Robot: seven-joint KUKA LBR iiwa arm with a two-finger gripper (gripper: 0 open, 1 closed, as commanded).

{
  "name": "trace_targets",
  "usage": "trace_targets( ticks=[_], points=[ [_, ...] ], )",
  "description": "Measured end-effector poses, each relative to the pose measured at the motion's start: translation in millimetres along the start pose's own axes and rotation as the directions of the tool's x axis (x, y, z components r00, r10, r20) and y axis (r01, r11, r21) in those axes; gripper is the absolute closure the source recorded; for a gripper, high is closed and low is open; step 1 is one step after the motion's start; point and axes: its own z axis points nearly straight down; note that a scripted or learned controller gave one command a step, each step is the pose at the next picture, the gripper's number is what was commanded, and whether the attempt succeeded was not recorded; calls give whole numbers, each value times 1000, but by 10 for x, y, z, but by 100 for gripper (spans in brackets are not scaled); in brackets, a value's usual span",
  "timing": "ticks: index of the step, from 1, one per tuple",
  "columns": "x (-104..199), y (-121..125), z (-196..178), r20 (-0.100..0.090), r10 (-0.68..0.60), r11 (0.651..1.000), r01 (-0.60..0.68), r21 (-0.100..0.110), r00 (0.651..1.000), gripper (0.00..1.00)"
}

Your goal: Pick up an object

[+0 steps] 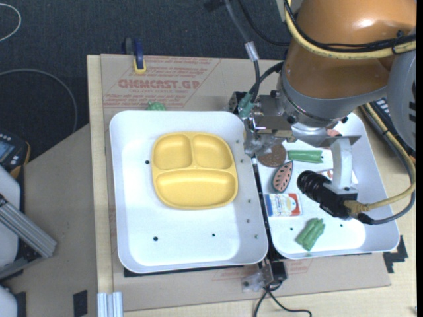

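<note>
The end effector (262, 135) is over the right bin's (370, 230) eleven o'clock corner; whether it is open or closed cannot be told. A yellow plate (195, 170) lies in the left bin (139, 216), toward twelve o'clock.

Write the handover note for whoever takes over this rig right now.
Gripper: low over the right bin's upper-left corner, by a brown disc; no object seen in it.
Also in that bin: pink seeded slice, red-and-white packet, upper green piece, lower green piece.
Yellow divided plate lies in the left bin.
Done: nothing lifted.
Left: grasp and lift one object.
</note>
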Motion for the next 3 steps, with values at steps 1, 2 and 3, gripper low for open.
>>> trace_targets(
  ticks=[1,2,3],
  points=[
    [-61,-3,-35,7,10,1000,-11,12,1000,100],
    [-54,2,-136,7,9,1000,-9,10,1000,100],
    [-48,9,-237,7,7,1000,-7,8,1000,100]
  ],
)
